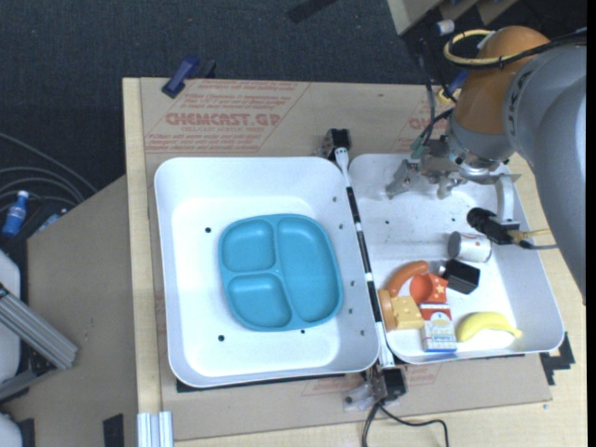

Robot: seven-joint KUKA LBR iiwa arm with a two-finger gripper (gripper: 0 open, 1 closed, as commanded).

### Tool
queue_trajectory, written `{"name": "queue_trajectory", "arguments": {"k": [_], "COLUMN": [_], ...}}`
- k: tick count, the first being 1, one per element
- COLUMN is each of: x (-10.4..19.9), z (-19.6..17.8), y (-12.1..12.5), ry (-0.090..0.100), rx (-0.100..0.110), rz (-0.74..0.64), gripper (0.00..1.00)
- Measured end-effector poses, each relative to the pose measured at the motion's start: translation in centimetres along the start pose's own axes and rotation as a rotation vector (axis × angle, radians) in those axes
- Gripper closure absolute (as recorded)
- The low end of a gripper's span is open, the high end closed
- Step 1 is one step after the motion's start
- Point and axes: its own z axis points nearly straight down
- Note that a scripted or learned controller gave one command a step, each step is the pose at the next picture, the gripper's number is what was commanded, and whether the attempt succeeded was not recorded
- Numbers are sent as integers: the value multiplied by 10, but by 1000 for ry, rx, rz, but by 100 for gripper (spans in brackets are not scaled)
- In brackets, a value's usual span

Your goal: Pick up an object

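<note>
Now the gripper point(421, 181) hovers at twelve o'clock in the right bin point(540, 291), fingers spread, holding nothing; banana point(488, 325) and toys wait clustered at six o'clock.

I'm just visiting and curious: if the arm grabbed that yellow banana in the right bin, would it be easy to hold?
Probably tricky. The banana looks smooth and curved, so it may slip or swivel between fingers. It looks like a toy, likely light and stiff. It lies near the bin's wall, beside a small carton, leaving little room.

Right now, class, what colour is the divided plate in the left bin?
Light blue plate, seen in the camera view.
</note>
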Motion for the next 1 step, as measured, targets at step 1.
{"name": "queue_trajectory", "arguments": {"k": [1], "x": [15], "z": [11], "y": [-58], "ry": [3], "rx": [4], "rz": [2], "gripper": [0]}}
